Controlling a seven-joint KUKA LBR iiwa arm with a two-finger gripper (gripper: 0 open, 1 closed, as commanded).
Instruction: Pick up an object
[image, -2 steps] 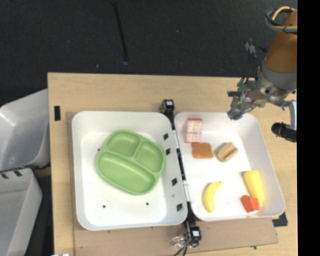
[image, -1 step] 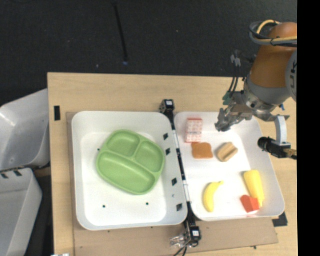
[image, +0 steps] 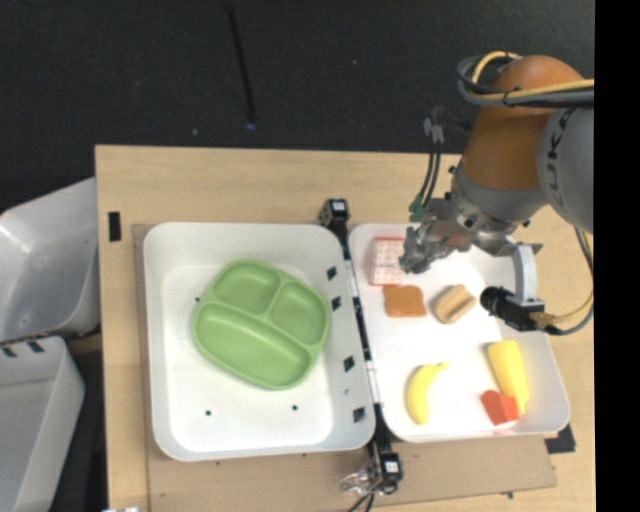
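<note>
Whether the jaws were open or closed could not be told. From the right, the arm (image: 515, 130) hung its gripper (image: 418, 258) over the right bin (image: 465, 420), just above the pink packet (image: 387, 260). A straight, centred descent seemed wisest, avoiding the toast (image: 405, 301) beside it.

- I read this as a robotics lab, a test cell and no home or kitchen.
- The gripper (image: 415, 262) hangs from a grey and orange industrial arm (image: 510, 130) looped with cables.
- Beneath it, two white bins (image: 160, 300) sit clipped together on a plywood bench (image: 200, 175).
- Just below the gripper lie toy foods; well to its left, a green divided plate (image: 262, 322).
- Beyond the bench I see dark floor.
</note>
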